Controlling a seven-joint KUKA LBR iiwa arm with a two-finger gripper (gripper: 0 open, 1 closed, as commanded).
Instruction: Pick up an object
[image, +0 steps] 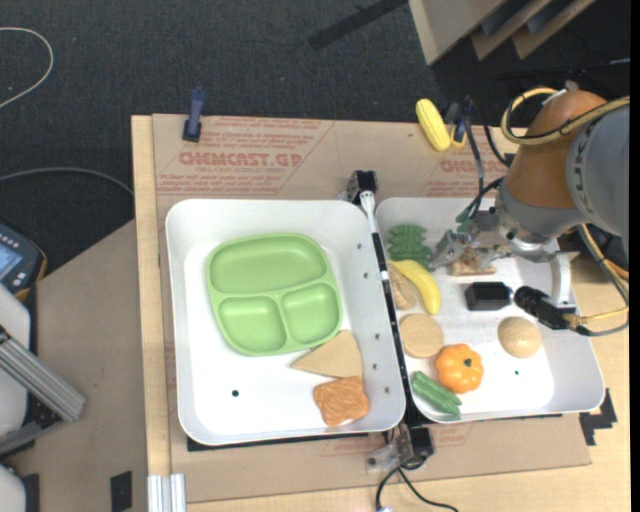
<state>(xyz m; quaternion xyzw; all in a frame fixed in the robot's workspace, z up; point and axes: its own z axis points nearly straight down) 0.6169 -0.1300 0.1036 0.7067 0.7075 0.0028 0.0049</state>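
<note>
Two white bins lie side by side on the worktop (250, 150). The left bin (190, 300) holds a green divided tray (272, 293), a tan wedge (330, 357) and an orange waffle-like piece (342, 400). The right bin (570, 385), right of centre, carries a banana (420, 285), leafy greens (407, 241), a round cracker (421, 335), a small pumpkin (460, 367), a green pod (436, 393), a black block (489, 295) and a beige ball (520, 337). The arm enters at upper right; its pincer (468, 250) sits low over the right bin's upper part, just beside the greens. Whether it is apart or together cannot be told.
</note>
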